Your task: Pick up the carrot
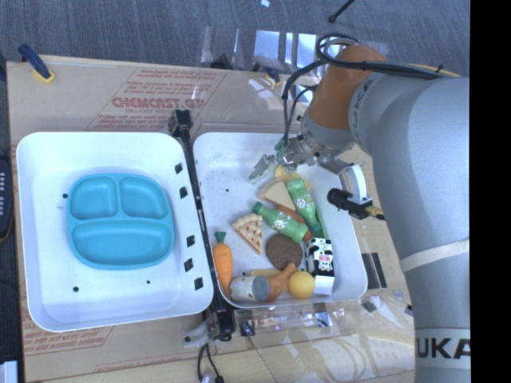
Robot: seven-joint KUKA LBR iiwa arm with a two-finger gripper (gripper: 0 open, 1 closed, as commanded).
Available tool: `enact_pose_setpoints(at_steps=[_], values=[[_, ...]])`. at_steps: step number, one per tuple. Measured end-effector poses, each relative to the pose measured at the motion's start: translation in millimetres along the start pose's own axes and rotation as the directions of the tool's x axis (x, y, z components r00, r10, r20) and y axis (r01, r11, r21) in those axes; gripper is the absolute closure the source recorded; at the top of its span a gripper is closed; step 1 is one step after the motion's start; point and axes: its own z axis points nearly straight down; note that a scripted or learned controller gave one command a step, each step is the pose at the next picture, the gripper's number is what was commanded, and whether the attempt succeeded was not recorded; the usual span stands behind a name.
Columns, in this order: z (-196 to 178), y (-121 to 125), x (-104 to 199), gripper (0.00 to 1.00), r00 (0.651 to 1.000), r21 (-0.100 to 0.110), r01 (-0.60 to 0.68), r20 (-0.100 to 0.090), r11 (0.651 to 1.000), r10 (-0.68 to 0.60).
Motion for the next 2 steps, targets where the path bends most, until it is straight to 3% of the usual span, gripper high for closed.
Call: enact_pose_setpoints(at_steps=[1,2], values=[[-12,1,-1,1.0,1.0,0.001,0.006,0.004,1.0,-0.006],[-79,19,72,1.0,0.995,-0.008,-0.1,0.004,0.995,0.1]])
